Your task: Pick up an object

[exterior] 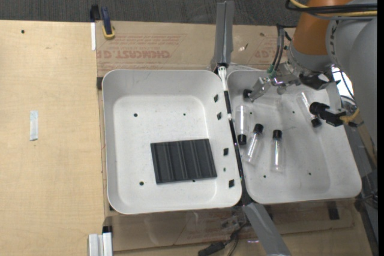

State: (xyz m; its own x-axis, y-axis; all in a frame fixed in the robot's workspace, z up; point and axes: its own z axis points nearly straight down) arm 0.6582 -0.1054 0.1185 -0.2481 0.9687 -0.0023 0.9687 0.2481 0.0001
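Black ribbed pad (183, 160) left flat in left bin (120, 93); gripper (257, 92) state cannot be told; one clear tube (276, 150) should be straddled squarely

On the bench the left bin (120, 129) holds a ridged slab (183, 160) toward its near side, while the right bin (324, 183) beside it holds three vials (276, 150) near its left wall, with the gripper (259, 90) over its far left corner.
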